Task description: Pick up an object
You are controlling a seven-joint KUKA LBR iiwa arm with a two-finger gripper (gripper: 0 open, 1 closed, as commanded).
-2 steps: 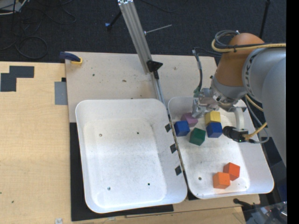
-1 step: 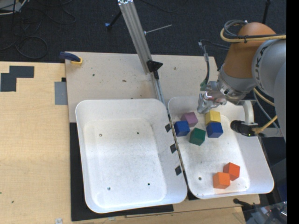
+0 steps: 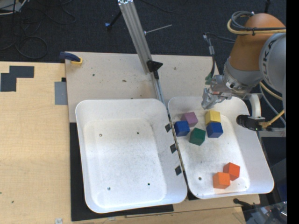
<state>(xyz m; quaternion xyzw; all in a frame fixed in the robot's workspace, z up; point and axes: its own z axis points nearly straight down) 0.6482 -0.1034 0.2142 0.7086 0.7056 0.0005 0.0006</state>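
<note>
The right bin (image 3: 254, 153) holds several small cubes. A yellow cube (image 3: 212, 116) sits on or just behind a blue cube (image 3: 215, 129) near the bin's far end. To their left lie a purple cube (image 3: 190, 119), another blue cube (image 3: 181, 128) and a green cube (image 3: 197, 136). Two orange cubes (image 3: 232, 170) (image 3: 221, 180) rest near the front right corner. My gripper (image 3: 210, 101) hangs over the bin's far edge, just behind and above the yellow cube, with nothing seen in it.
The left bin (image 3: 93, 120) lies beside the right one, with black clips (image 3: 173, 147) along the shared wall. A slanted aluminium bar (image 3: 138, 34) rises behind the bins. A black cable and fitting (image 3: 250, 122) sit at the right bin's right edge.
</note>
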